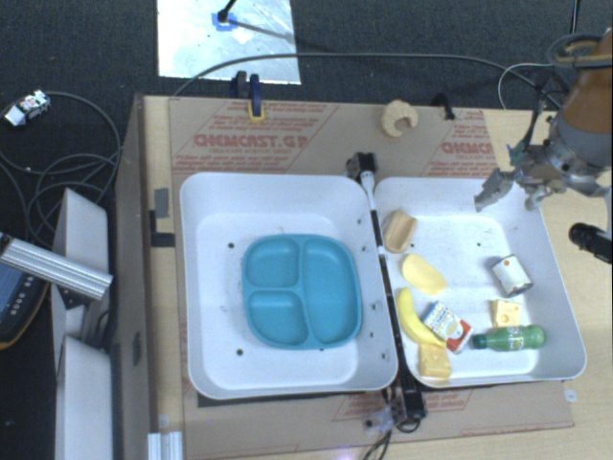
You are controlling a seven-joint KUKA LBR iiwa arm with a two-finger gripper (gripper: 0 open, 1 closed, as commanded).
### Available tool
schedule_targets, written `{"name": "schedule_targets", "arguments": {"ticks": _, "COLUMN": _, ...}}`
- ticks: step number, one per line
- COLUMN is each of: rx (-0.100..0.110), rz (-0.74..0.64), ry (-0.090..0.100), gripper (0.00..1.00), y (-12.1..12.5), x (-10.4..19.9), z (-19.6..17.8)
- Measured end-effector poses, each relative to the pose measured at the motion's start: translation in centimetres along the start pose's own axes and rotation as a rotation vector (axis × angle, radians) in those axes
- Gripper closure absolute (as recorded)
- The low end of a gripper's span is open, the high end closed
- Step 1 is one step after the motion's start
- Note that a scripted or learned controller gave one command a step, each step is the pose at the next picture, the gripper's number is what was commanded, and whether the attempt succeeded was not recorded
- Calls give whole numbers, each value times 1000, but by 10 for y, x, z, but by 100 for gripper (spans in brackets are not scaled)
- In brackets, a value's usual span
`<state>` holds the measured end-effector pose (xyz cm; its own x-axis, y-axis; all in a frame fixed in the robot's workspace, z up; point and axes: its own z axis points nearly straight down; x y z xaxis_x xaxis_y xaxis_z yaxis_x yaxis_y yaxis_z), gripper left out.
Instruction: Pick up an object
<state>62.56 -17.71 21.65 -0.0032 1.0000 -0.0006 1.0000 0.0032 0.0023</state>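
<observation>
Bench carries two white bins; left bin (206, 286) holds blue tray (301, 289). My gripper (522, 182) hovers over right bin (556, 286) far corner, fingers spread, nothing held. Nearest target: can (510, 275), standing apart from bottle (508, 337). Advice: descend centred, close across narrow side.

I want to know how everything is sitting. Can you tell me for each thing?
blue tray: flat in the left bin, compartments up
green bottle: lying on its side
small can: tipped over
banana: lying flat, touching the carton
little carton: lying flat
hand: over the right bin's back edge, holding nothing
</observation>
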Motion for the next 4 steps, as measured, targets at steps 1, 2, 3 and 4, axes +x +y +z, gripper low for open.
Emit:
{"name": "schedule_targets", "arguments": {"ticks": 1, "rx": 4, "rz": 1, "ry": 1, "gripper": 0, "y": -57, "x": 46, "z": 69}}
{"name": "schedule_targets", "arguments": {"ticks": 2, "rx": 2, "rz": 0, "ry": 1, "gripper": 0, "y": -68, "x": 88, "z": 132}}
{"name": "schedule_targets", "arguments": {"ticks": 3, "rx": -1, "rz": -1, "ry": 0, "gripper": 0, "y": -6, "x": 93, "z": 131}}
{"name": "schedule_targets", "arguments": {"ticks": 4, "rx": 2, "rz": 2, "ry": 0, "gripper": 0, "y": -27, "x": 89, "z": 132}}
